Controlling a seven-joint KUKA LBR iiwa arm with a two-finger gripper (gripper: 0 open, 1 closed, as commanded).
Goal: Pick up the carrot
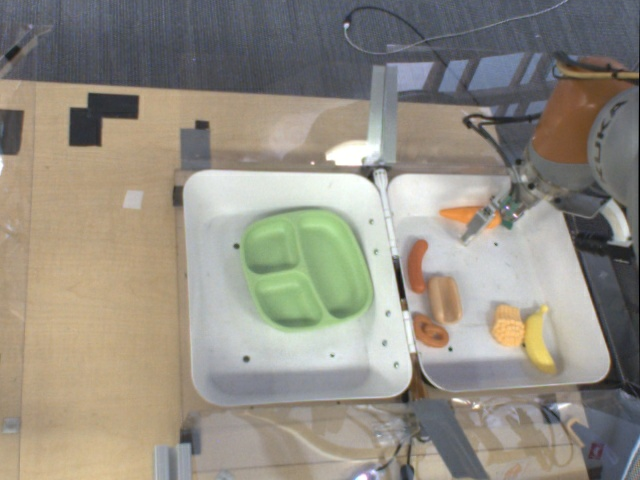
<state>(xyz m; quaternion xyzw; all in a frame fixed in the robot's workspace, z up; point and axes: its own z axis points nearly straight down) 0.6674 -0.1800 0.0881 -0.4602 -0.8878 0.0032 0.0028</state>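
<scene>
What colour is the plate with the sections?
Light green plate, seen in the camera view.

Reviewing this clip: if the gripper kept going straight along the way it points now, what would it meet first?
The gripper points down and toward the left of the view, with its tip at the carrot. The carrot looks like the first thing met, though height above it is unclear from this slant.
</scene>
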